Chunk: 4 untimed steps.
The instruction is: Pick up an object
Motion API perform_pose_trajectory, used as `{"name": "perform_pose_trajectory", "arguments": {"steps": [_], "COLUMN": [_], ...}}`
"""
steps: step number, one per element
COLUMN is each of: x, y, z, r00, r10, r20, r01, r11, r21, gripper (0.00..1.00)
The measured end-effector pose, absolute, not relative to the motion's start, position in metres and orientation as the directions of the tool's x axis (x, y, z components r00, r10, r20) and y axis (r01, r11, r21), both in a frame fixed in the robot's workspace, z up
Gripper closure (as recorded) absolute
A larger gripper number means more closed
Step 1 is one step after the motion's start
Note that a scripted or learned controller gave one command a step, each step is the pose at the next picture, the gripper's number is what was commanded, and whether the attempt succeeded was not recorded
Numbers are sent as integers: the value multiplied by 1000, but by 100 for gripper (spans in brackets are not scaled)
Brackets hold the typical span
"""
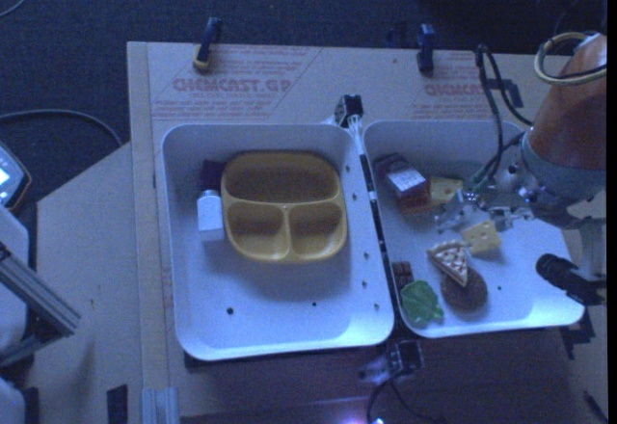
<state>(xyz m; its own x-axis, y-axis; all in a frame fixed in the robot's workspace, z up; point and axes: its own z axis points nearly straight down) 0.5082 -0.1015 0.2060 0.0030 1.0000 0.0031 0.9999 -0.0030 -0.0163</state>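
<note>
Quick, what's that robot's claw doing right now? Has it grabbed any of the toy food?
Gripper: low in the right bin, beside the cheese wedge. Too dim and blurred to tell whether it has anything.

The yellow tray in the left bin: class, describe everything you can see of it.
The yellow tray is a rounded-corner divided plate that looks like smooth plastic, with one long compartment at the back and two smaller ones at the front. It lies flat and upright in the upper half of the left bin. A small white bottle stands against its left edge. All its compartments look bare.
</note>
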Motion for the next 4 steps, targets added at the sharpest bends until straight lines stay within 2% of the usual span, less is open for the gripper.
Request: {"name": "perform_pose_trajectory", "arguments": {"steps": [1, 4], "x": [511, 507], "y": [-101, -105], "z": [212, 82], "r00": [0, 1], "r10": [1000, 1000], "r20": [1, 2], "r01": [1000, 1000], "r11": [0, -1], "r21": [-2, -5], "gripper": [0, 0]}}
